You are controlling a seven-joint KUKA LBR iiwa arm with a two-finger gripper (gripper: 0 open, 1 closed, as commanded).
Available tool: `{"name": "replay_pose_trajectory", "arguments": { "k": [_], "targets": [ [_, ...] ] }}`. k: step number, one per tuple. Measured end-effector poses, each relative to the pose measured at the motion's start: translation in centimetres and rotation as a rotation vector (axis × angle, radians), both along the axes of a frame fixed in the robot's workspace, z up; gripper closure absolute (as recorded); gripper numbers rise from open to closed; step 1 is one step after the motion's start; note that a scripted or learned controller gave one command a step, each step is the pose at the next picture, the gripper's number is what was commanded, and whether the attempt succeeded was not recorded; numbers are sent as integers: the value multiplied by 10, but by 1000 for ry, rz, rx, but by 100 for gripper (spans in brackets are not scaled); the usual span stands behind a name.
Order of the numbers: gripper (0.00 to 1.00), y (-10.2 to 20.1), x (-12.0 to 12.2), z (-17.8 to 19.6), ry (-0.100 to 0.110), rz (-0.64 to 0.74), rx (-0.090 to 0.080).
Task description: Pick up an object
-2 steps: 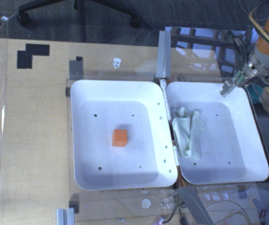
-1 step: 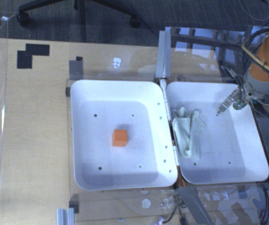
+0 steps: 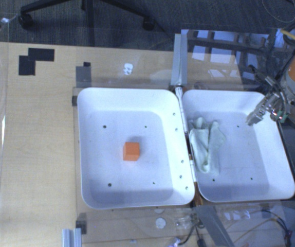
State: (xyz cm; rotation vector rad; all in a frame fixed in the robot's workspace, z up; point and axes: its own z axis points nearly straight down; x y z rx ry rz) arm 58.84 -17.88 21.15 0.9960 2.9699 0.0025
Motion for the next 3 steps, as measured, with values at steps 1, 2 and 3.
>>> {"name": "replay_pose_trajectory", "arguments": {
  "k": [1,2,3],
  "targets": [
    [100,2,65,15,-1,291,-3],
    [100,44,62,-38,1,478,-2],
    [100,48,64,37,-2,554,-5]
  ]
}}
